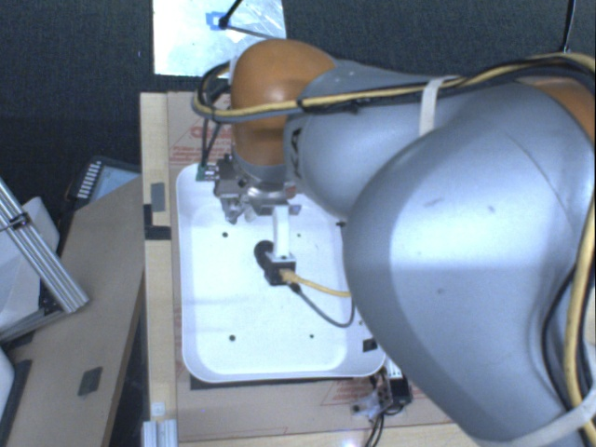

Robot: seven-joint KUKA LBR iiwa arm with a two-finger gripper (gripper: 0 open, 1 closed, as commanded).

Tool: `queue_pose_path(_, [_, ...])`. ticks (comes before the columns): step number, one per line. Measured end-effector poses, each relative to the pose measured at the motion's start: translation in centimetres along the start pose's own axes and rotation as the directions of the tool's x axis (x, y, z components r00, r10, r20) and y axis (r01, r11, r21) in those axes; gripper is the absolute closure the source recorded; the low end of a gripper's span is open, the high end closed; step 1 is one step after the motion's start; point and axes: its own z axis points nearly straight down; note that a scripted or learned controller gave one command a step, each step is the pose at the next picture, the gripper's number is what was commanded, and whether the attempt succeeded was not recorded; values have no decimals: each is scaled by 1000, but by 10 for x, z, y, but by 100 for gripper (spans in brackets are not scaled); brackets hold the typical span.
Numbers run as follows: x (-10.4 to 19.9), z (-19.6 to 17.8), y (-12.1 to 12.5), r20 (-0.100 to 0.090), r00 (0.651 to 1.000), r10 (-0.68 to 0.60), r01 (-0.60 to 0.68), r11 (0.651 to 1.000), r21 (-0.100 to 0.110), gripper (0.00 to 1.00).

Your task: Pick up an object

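the grey arm [466, 203] covers the right half and hides the bin's right edge. the white bin [214, 343] shows open floor toward its left and near rims. the gripper [233, 210] hangs over the far left corner, close to the rim; open or closed, i cannot tell. a small dark thing [368, 345] lies at the near right corner, by the arm's edge.

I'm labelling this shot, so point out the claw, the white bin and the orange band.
claw [240, 212], camera view, its lower end.
white bin [270, 352], camera view, bare floor near the front edge.
orange band [270, 82], camera view, middle of its rounded surface.
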Motion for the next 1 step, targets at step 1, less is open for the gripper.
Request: queue_pose_path(1, [-1, 35, 22, 3, 1000, 0, 0, 1000, 5, 100])
